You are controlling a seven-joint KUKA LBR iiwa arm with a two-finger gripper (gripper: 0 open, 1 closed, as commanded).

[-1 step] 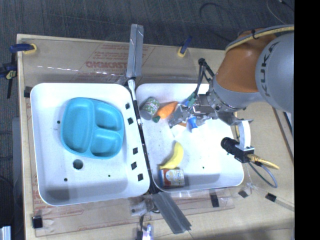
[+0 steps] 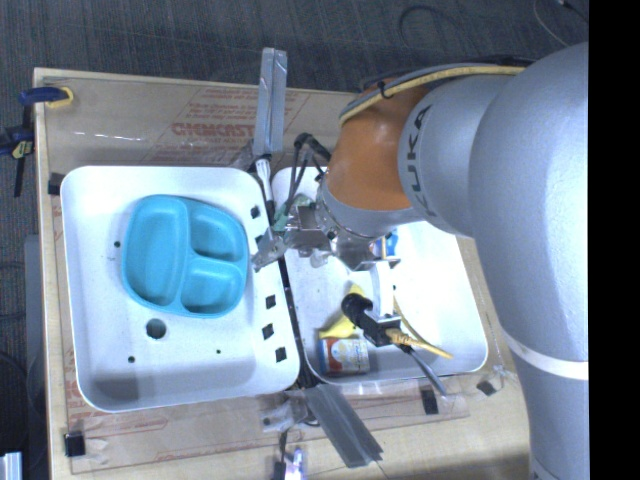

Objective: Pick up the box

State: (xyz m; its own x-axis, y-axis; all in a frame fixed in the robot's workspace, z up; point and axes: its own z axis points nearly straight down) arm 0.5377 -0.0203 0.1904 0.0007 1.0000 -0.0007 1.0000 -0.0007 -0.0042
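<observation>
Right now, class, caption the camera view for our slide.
KUKA arm reaches over the right bin, small box at its near edge; blue divided tray in left bin.

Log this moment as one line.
gripper at bins' shared edge | box in right bin, ungrasped | blue tray in left bin

Dark grey carpet floor (image 2: pixel 150 18) with a fine ribbed weave surrounds the bench (image 2: pixel 150 118) on the top and left sides. The bench top is pale board printed with faded red lettering, and it catches a few bright streaks of overhead light near its far left edge. A blue clamp (image 2: pixel 45 96) with a yellow tip grips the far left corner. A thin dark cable (image 2: pixel 420 16) loops on the carpet beyond the bench.
</observation>
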